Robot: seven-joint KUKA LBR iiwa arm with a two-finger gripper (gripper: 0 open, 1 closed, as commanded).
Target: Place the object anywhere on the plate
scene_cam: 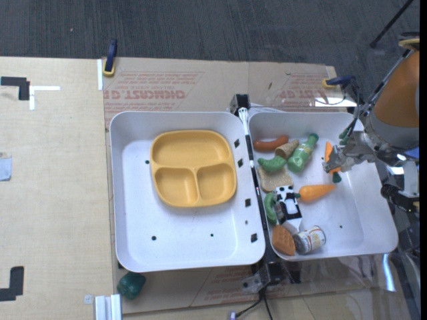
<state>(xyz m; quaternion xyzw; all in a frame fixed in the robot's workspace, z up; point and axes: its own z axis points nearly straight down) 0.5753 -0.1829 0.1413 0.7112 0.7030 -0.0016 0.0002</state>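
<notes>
Yellow three-compartment plate (193, 167) sits in the left bin (133, 239), nothing on it. Right bin (363, 229) holds the clutter: sausage (270, 142), green bottle (302, 153), green pepper (271, 163), bread slice (275, 179), carrot (316, 192), a black-and-white toy (287, 202), a can (309, 239) beside an orange pastry-like item (283, 240). The jaws (333, 163) hang over the right bin's upper right part, just above the carrot. A small orange-and-green piece (329, 153) shows at the tips, possibly pinched between them, but the view is too small to tell, so the jaws' opening can't be read. A green object (131, 285) lies on the worktop (53, 179) below the left bin.
</notes>
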